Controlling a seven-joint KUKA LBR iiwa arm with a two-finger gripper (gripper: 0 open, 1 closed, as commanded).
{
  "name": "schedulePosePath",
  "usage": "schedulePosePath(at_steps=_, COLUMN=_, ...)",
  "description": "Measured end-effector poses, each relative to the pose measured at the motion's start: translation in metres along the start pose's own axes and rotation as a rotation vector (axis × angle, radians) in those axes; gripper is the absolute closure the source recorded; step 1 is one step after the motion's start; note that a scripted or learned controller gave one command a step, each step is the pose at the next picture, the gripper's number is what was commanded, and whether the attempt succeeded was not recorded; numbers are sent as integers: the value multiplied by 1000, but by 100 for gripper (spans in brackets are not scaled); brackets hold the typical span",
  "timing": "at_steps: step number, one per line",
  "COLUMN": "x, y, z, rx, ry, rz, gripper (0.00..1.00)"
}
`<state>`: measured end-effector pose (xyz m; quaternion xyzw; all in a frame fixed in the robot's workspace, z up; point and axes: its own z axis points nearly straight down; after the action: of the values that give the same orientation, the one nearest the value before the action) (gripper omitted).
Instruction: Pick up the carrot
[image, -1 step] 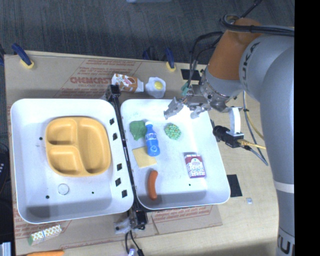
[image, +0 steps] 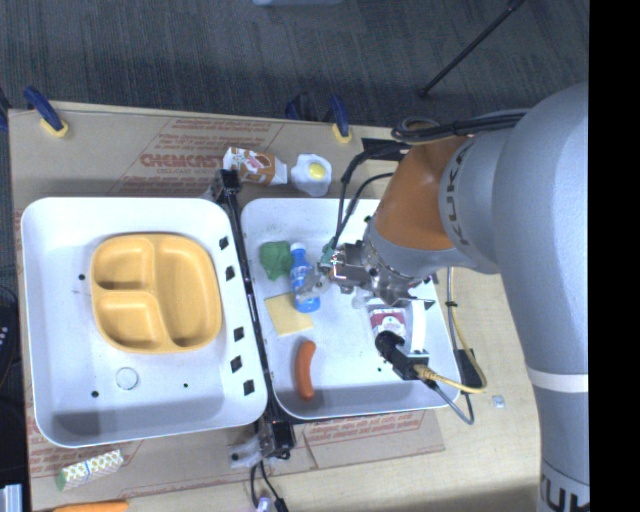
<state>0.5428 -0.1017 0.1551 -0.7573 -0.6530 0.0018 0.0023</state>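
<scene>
A: Entry, single frame. Where is the carrot (image: 305, 368)?

B: In the right bin (image: 352, 345), near its front wall, towards the left side. It is orange at the far end and redder at the near end. It lies flat on the bin floor, lengthwise front to back, touching nothing.

A: End effector (image: 338, 268)?

B: Over the same bin, near the middle, hanging below the arm's orange band (image: 425, 195). It sits just right of a blue bottle (image: 303, 280), well apart from the carrot. I cannot tell whether it is open or closed. Nothing visibly gripped.

A: Other contents of that bin?

B: A green lumpy item (image: 276, 258) just left of the bottle, the two appearing to touch. A flat yellow square slice (image: 292, 315) just in front of the bottle, between it and the carrot. A red and white can (image: 388, 322) right of centre, partly under the wrist.

A: Left bin (image: 60, 330)?

B: A yellow divided plate (image: 155, 290) with three compartments, lying flat. A small pale ring (image: 125, 378) on the floor in front of it.

A: Outside the bins?

B: Both bins rest on a cardboard sheet (image: 190, 150) with red print, on the surface (image: 500, 440). Behind the bins are a brown and white packet (image: 250, 165) and a white and yellow item (image: 312, 173). Front left is a patterned wrapper (image: 90, 468). An orange strip (image: 90, 506) is cut off by the lower edge; identity unclear.
</scene>
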Motion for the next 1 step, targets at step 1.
schedulePosePath(at_steps=1, x=-1, y=-42, z=65, rx=0, ry=1, rz=-1, gripper=0)
